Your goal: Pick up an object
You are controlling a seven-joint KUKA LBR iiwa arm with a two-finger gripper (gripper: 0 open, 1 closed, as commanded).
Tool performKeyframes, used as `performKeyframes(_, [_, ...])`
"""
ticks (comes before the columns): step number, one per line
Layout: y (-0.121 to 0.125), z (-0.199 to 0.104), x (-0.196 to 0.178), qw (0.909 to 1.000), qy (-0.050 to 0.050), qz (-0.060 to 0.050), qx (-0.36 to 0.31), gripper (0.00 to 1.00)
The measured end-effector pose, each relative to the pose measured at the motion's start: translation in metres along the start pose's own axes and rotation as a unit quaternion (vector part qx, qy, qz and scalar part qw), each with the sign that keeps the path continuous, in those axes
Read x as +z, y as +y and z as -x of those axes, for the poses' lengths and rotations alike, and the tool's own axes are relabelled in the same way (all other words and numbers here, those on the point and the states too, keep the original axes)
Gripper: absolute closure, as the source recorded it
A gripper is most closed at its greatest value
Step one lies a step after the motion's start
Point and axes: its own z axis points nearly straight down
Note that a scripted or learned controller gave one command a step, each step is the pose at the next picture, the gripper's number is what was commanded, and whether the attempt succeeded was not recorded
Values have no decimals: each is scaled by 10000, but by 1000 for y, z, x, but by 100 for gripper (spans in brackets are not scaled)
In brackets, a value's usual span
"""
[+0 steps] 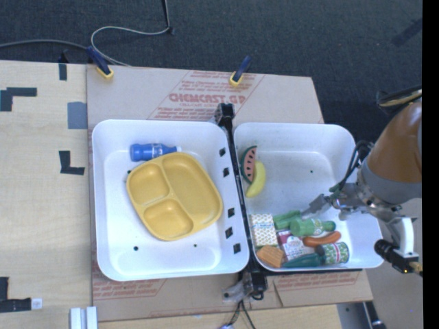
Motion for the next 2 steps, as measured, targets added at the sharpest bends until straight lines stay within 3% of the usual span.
performKeyframes(1, [2, 15, 67, 10000, -8, 32, -6, 0])
performKeyframes(2, [3, 15, 57, 10000, -14, 37, -4, 100])
